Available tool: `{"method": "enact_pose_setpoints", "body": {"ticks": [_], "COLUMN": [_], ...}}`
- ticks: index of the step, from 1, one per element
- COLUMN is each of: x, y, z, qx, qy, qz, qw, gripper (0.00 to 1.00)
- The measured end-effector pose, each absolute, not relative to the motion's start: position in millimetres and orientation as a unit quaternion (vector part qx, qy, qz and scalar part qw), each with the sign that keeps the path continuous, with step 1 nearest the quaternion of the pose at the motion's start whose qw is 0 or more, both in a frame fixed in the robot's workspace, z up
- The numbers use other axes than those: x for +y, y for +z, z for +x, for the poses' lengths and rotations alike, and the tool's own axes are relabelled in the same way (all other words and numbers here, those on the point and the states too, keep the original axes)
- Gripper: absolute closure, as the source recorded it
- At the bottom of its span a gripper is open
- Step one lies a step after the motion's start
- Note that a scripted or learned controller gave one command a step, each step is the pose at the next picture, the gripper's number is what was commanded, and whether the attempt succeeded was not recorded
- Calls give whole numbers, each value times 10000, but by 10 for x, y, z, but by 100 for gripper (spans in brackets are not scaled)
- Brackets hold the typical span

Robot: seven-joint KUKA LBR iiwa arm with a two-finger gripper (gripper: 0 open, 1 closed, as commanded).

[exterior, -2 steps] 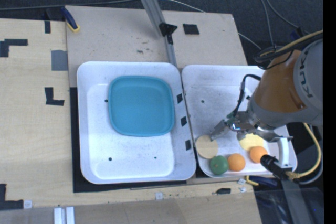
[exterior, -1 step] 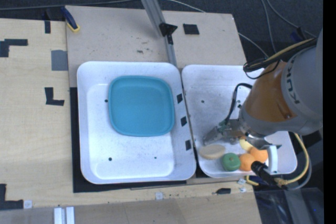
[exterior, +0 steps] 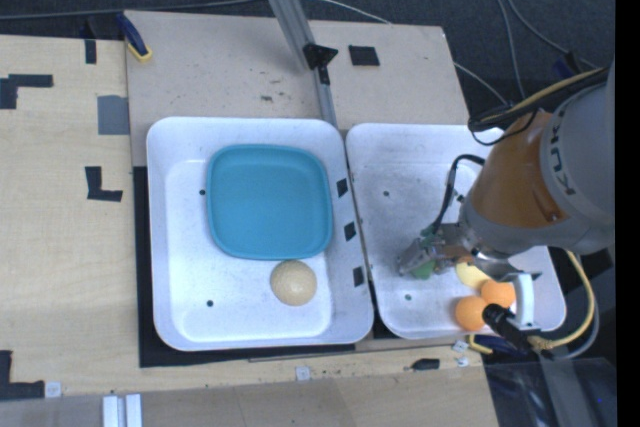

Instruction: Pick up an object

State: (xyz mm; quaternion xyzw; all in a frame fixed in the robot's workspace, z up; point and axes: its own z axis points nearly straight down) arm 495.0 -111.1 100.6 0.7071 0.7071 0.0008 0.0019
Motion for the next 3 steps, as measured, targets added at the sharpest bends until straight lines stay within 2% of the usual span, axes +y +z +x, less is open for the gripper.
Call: {"method": "enact_pose_setpoints", "body": {"ticks": [2, 3], "x": [-1013, -1013], "y": [1992, 2169], "z": [5021, 5023], "qx": [7073, 7072], "qy": [8, 2], "qz": [7069, 7070], "qw": [9, 3], "gripper": [100, 100]}}
